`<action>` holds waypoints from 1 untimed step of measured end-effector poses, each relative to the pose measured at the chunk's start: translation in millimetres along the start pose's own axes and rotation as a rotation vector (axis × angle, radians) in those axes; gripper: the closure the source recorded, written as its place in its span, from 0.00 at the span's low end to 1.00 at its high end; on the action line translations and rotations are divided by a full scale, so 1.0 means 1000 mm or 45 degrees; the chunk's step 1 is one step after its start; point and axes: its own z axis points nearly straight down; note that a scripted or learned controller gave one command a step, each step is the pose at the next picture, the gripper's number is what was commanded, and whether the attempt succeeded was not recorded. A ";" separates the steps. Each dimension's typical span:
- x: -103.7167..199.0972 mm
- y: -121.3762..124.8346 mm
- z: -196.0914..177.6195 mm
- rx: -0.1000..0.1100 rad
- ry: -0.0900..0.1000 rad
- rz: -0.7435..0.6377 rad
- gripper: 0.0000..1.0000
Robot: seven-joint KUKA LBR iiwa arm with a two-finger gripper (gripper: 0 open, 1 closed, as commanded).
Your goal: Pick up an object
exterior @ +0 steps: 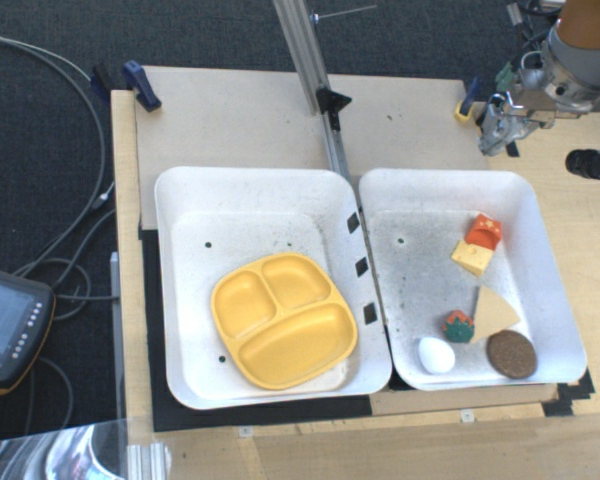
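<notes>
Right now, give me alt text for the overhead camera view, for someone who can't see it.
The grey arm's end effector hovers above the bench beyond the right white bin, which holds six small toy foods along its right side. The left white bin holds a yellow three-compartment plastic plate.

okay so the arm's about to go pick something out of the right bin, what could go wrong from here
1. The brown disc, pale wedge, green-red piece and white egg crowd one corner, so closing there may knock a neighbour or catch two.
2. The red piece sits against the yellow block; a grab could slip between them.
3. The end effector hangs beyond the right bin's rim, which a low approach might clip.
</notes>
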 end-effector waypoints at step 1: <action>0.054 0.003 0.017 0.013 0.005 -0.006 1.00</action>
